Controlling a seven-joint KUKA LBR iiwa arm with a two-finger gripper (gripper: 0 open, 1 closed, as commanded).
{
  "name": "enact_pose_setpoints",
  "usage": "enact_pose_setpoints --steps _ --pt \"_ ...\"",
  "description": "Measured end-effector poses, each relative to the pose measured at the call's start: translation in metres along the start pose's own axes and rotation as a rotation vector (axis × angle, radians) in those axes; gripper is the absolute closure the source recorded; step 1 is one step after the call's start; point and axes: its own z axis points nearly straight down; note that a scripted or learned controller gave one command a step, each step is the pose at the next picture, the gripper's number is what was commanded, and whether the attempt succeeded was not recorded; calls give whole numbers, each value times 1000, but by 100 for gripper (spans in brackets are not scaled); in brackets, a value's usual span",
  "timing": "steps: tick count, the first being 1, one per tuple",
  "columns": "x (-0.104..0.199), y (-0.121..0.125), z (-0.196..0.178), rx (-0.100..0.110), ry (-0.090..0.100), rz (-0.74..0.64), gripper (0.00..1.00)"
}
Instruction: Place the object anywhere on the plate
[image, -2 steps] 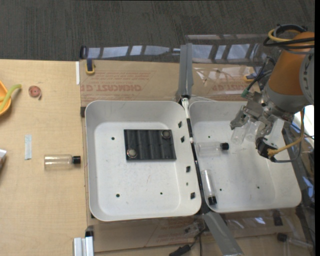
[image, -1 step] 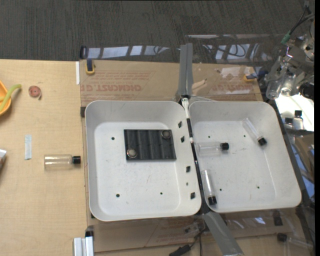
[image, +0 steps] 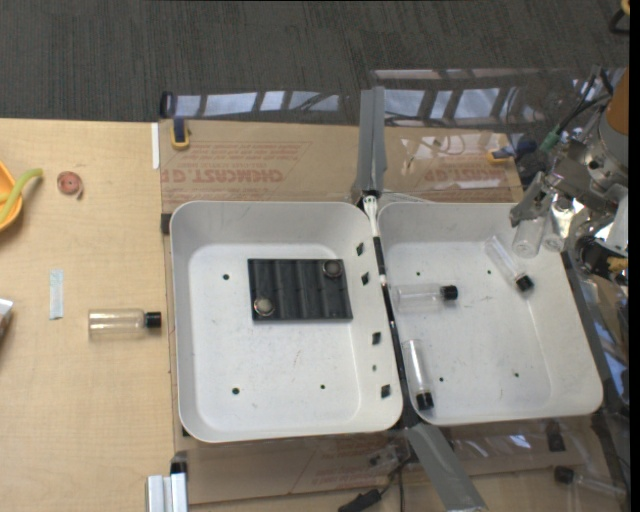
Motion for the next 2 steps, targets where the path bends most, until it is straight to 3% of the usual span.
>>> enact_pose_setpoints --steps 1,2 --pt "6 85 -115 -1 0 -2 100" --pt "51 -35 5 2 -1 117 100"
